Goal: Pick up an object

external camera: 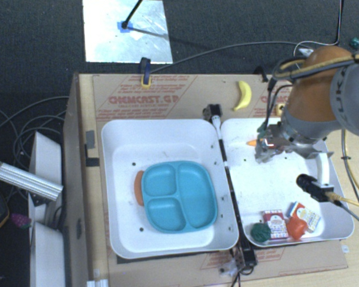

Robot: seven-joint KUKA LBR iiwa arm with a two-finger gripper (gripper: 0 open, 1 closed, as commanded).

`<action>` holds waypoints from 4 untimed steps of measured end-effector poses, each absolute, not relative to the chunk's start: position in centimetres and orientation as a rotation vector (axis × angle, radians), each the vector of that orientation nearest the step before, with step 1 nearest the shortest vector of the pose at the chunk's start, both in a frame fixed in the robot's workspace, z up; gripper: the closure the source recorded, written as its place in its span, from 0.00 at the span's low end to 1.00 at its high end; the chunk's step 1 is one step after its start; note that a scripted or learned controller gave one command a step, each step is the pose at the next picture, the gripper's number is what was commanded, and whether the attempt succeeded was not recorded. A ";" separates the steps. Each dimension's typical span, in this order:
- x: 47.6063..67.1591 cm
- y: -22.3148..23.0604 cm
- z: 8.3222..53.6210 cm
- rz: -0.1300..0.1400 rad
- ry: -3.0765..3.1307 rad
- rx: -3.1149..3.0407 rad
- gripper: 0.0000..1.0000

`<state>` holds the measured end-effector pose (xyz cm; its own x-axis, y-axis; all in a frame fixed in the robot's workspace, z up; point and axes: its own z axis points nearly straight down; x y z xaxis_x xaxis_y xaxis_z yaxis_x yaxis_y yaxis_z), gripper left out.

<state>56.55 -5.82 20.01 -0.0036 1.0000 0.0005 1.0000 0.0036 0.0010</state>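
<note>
Likely target: a small orange carrot-like piece (252,143), lying on the floor of the right-hand shallow white plastic bin (251,190), in its far part near the wall shared with the other bin.
Target and claw: the piece lies just beside the claw (265,149), on the side towards the left bin; whether they touch is too blurred to tell.
Handling: judging by its look, the piece is light and probably a stiff plastic toy, so it should lift easily. It is small, low and likely smooth, so it could skid on the bin floor or squirt out of a poor grip.
Where to hold: across its narrow width, near the middle, with the claw brought right down to the bin floor.
Claw state: I cannot tell whether it is released or clenched, and nothing is seen held in it.
Arm pose: the grey arm with the orange band (313,100) reaches in over the far right corner of the right bin and bends down, so the claw sits low over the bin's far part.
Other choices, right bin: a dark green round ball (261,232), a red and white printed box (275,224), a red-orange lump (296,227) and a white packet (310,218) are bunched along the near wall, well apart from the claw.
Left bin: the left-hand white bin (120,142) holds a light blue plastic plate with compartments (180,196), with a brown-orange oblong (138,187) against its left edge.
Desk: a yellow toy banana (243,95) lies on the desk (166,93) beyond the bins.
Risk: the shared wall is close and may crowd the approach.
</note>
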 end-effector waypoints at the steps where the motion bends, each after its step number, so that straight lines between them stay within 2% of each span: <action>1: 53.9 -9.6 24.1 0.002 2.220 2.219 1.00; 2: 55.3 -2.1 19.3 0.002 2.226 2.217 1.00; 3: 62.0 -5.8 23.5 0.003 2.222 2.215 1.00; 4: 59.8 -10.2 22.5 0.000 2.221 2.218 1.00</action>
<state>59.78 -10.20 22.54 -0.0015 1.0000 -0.0015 1.0000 0.0015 0.0018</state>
